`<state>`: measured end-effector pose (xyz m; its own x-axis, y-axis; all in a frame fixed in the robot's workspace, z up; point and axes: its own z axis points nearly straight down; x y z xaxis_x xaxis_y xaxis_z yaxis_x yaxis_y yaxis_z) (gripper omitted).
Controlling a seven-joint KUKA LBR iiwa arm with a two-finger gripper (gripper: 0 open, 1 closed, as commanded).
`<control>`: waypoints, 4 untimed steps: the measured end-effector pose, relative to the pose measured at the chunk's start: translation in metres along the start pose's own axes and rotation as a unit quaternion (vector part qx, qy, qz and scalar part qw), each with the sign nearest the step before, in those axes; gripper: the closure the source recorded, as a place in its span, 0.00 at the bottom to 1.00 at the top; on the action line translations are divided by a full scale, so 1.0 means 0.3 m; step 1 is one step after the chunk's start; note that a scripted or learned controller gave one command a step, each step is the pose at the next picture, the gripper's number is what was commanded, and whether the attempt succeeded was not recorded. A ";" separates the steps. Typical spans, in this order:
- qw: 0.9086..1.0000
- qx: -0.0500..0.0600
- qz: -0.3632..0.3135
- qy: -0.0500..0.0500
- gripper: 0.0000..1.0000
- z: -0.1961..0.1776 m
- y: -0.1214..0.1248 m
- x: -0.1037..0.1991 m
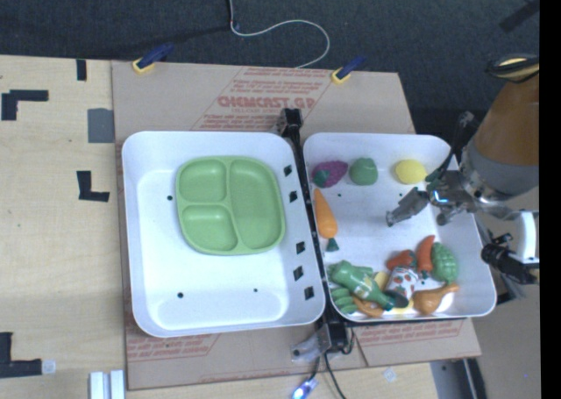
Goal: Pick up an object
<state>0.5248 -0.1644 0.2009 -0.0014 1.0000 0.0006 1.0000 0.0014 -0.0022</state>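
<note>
Target not fixed by the task; any toy in the right bin (456, 147) qualifies. Candidates lie there in two groups. Along the 12 o'clock wall, loose and apart: one purple piece (330, 172), one green ball (363, 170), one yellow lemon (408, 170). One orange carrot (325, 216) lies lengthwise against the 9 o'clock wall. At 6 o'clock sits a heap (393, 279) of toy vegetables, touching and overlapping, green, orange, red and white; count in the heap cannot be told, perhaps seven or eight.

Judgement: the spaced pieces along the top offer cleaner grasps than the heap, where neighbours crowd every side. The carrot hugs the wall, leaving little room for a finger on that side.

Gripper (408, 210) hangs over bare bin floor near centre, at 5 o'clock from the lemon and at 12 o'clock from the heap. Its two fingers look spread, pointing toward 8 o'clock, with nothing between them. The arm (508, 138) enters from 3 o'clock, so it crosses the bin's right rim.

Left bin (145, 213): one green plate (231, 204) with three compartments, sitting toward 12 o'clock. Two bins in all, touching along a black-clipped seam, on one cardboard sheet (263, 95).
</note>
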 end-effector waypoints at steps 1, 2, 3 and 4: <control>1.000 -0.007 -0.002 -0.001 0.00 -0.503 -0.138 0.123; 1.000 -0.001 -0.001 -0.001 1.00 -0.507 -0.136 0.119; 1.000 -0.007 -0.005 0.000 1.00 -0.904 -0.129 0.381; 1.000 0.001 -0.005 0.000 1.00 -0.782 -0.138 0.646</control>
<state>0.4835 0.0290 0.4358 -0.0106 0.9999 0.0009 0.9999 0.0106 -0.0036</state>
